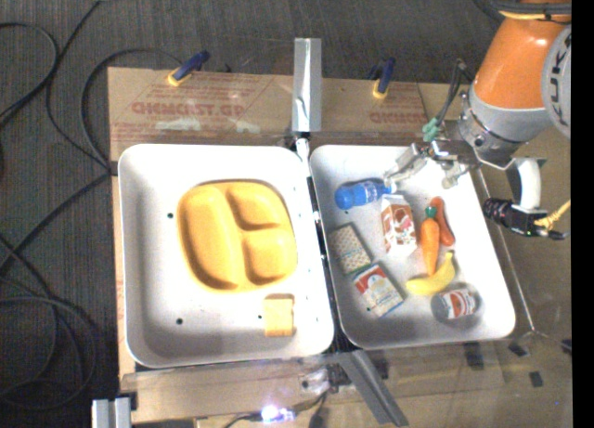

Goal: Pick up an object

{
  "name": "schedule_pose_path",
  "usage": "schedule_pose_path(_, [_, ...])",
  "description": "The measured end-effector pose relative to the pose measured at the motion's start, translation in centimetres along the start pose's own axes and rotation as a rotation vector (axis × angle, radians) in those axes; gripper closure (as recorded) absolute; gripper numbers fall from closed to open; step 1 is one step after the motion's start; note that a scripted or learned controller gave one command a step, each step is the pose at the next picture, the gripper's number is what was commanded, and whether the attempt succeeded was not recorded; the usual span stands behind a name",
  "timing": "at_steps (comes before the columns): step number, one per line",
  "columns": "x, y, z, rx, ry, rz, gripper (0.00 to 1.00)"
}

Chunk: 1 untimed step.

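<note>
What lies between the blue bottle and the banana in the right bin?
In the camera view, a small red-and-white carton lies between the blue bottle and the banana.

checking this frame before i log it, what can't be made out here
- Gripper, camera view: small and blurred over the right bin; the state of its fingers cannot be told.
- Arm, camera view: cut off by the top and right edges.
- Blue bottle, camera view: its far end sits under the gripper.
- Carton and can, camera view: label print too small to read.
- Carrot, camera view: its lower end overlaps the banana; contact is unclear.
</note>
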<state>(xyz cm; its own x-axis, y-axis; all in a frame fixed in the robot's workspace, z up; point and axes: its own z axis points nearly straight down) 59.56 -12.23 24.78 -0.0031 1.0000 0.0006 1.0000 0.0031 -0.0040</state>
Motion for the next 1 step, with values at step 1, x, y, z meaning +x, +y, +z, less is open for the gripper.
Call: schedule_pose_path(1, [-4.41, -4.71, 12.38, 0.001, 0.0, -0.032, 0.0])
